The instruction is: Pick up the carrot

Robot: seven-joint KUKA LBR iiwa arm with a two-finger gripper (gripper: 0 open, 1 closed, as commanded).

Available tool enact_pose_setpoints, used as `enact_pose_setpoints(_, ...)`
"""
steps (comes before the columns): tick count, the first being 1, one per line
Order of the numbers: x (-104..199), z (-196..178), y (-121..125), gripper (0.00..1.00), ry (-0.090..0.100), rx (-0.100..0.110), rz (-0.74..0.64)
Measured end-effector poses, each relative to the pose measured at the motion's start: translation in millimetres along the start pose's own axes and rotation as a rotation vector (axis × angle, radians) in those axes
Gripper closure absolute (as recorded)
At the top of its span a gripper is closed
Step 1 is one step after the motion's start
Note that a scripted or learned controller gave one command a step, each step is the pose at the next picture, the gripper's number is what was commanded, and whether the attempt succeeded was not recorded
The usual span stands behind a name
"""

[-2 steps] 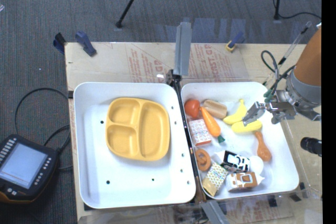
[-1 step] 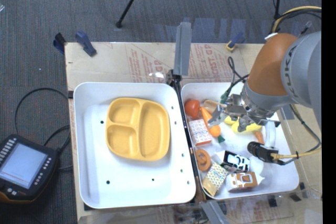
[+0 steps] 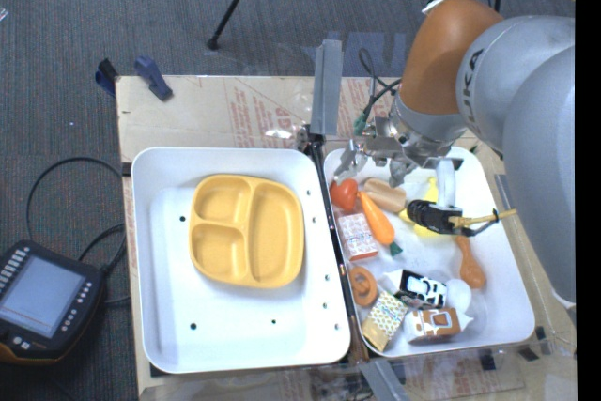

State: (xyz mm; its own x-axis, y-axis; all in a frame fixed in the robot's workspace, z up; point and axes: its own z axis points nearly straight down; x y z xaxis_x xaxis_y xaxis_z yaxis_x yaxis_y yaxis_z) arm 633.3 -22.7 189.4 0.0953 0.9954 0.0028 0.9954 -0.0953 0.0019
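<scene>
Reading from the left, a yellow divided plate [image 3: 248, 230] is seen in the left bin [image 3: 160, 315], and in the right bin [image 3: 512, 296] the carrot [image 3: 377, 219] lies slantwise between a tomato [image 3: 344, 194] and a hot dog [image 3: 385, 194], touching both. The end effector [image 3: 376, 157] hangs just above it, fingers spread and grasping nothing. The carrot is judged light, stiff and somewhat slick, best gripped across its thicker upper half, where crowding neighbours may be nudged.
</scene>
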Motion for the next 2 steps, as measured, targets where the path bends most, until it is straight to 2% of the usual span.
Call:
enact_pose_setpoints(1,-48.1,1.8,-55.3,0.00,-0.002,0.005,-0.176)
enact_pose_setpoints(2,-50.9,2.1,-53.3,0.00,-0.003,0.004,0.024)
